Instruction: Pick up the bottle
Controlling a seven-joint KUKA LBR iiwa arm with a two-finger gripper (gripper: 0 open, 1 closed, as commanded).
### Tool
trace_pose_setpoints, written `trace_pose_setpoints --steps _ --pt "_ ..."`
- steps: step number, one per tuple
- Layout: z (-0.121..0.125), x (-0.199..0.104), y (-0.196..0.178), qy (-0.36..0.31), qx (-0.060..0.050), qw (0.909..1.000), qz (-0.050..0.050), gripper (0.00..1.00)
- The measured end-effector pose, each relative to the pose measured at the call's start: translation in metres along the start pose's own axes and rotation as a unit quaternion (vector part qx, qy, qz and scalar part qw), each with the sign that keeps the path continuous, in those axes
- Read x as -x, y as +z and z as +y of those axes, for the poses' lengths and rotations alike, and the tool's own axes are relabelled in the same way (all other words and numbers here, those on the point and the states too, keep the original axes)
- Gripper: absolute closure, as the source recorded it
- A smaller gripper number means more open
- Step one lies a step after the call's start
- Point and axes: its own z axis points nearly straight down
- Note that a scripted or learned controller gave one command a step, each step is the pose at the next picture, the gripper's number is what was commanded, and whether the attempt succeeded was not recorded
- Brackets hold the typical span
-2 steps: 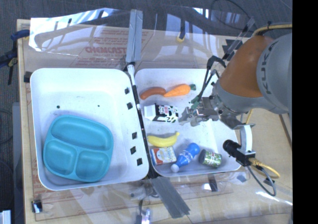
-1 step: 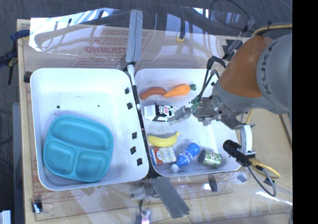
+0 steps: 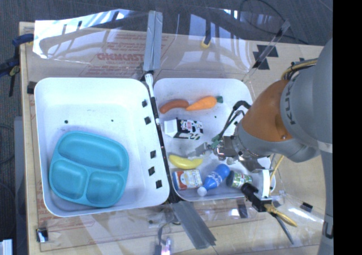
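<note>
Bottle (image 3: 214, 181) lies between pouch (image 3: 188, 179) and green jar (image 3: 239, 180).

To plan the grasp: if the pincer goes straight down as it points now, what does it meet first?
Probably the blue bottle, lying just below the pincer in the right bin; depth is unclear, and the banana lies close beside.

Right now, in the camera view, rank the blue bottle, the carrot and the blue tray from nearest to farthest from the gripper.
1. Blue bottle, just below the gripper, right bin.
2. Carrot, at that bin's far end.
3. Blue tray, over in the left bin.
</note>
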Motion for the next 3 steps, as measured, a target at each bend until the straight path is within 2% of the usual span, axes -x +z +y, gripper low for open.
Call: trace_pose_setpoints --steps 3 --pt "-0.0009 -0.0056 -0.0002 -0.068 0.002 0.9977 -0.005 0.00"
